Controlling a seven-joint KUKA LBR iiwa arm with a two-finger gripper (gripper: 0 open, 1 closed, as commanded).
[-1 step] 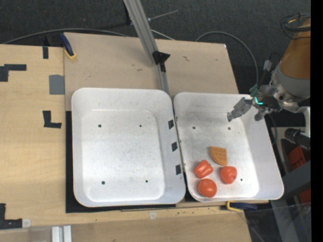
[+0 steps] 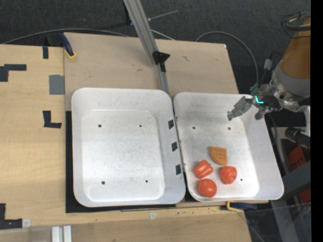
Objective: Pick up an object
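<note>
The arm (image 2: pixel 298 59) is cut off at the right edge, and the gripper (image 2: pixel 246 107) is small and dark; its fingers (image 2: pixel 236 113) appear apart with nothing between them. Well below the fingers, in the right bin (image 2: pixel 202 110), lies a tan wedge (image 2: pixel 218 155), tip pointing down-right. Just below it sit three red pieces (image 2: pixel 203 169), (image 2: pixel 228 174), (image 2: pixel 207 187), too rounded for any clear axis.

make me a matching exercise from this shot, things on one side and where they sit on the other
Things:
1. gripper
2. tan wedge
3. blue-handled clamp
4. left bin

Places:
A. top left of the bench
B. right bin, above the three red pieces
C. over the right bin's upper right part
D. beside the right bin

Pairs: 1-C, 2-B, 3-A, 4-D
</note>
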